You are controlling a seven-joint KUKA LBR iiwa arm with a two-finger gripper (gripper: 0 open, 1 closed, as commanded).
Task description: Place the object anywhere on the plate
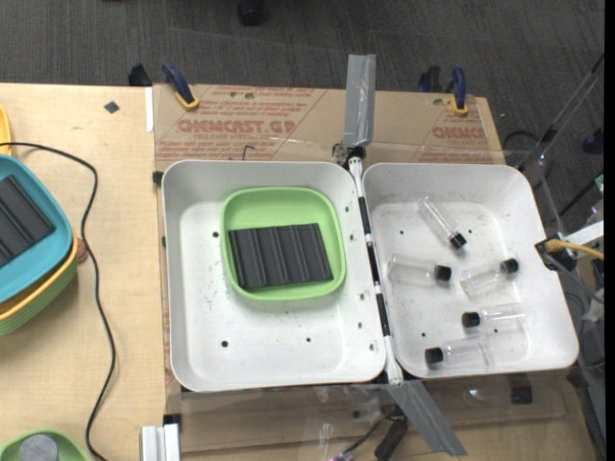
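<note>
- Vials [443,225], clear with black caps: five, all lying flat in the white bin [538,200] on the view's right. None on the plate.
- Green plate [283,198]: in the left bin [192,257], toward its back, holding a dark ridged mat [279,255].
- Step in hand, by my read: the very start. Nothing picked, pick target still to choose.
- Claw state: cannot tell from this view.
- Best candidate, probably: the rear vial, slanted, well apart from the others and from the bin walls.
- Middle pair [464,276]: lying near each other, so some risk of nudging one while closing on the other.
- Front vial [459,355]: close to the front wall, little room for a finger on that side. Skip it first.
- Next move calls for: come down over the chosen vial, close across its width rather than along its length; round and smooth, so likely to roll or slip out.
- Then lift clear of the raised lips where the two bins meet [363,248], carry left, release low over the mat.
- Plate rim raised; the ridges should stop rolling. Plenty of room on the mat, and any spot on it counts.
- Open floor around the plate in the left bin, mostly toward the front: no obstacles there.
</note>
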